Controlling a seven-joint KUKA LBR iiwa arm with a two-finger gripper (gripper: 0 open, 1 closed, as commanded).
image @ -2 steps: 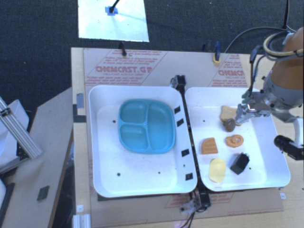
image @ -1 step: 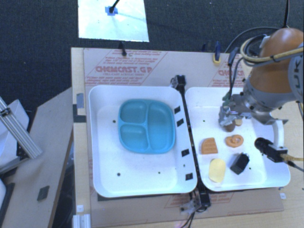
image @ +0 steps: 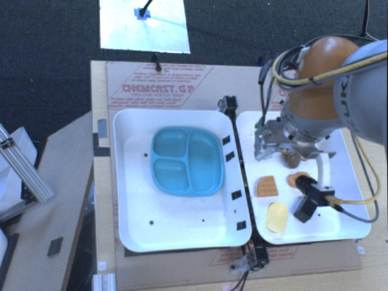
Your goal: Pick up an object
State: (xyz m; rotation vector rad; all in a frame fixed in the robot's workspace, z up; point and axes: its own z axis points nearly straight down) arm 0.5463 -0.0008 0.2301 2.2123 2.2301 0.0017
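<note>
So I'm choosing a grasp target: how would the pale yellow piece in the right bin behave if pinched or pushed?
The pale yellow piece lies flat with rounded ends, so it would probably slide, not roll. Its smooth look suggests it could slip from the fingers. It seems small and likely light, with the orange square piece close by.

Arm (image: 339, 83) cut off at right edge; brown object (image: 292, 159) partly hidden beneath wrist.

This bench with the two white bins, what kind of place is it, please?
Probably a robotics lab test bench: a cabled robot arm over the right bin, toy-like food pieces, and a blue divided plate.
</note>
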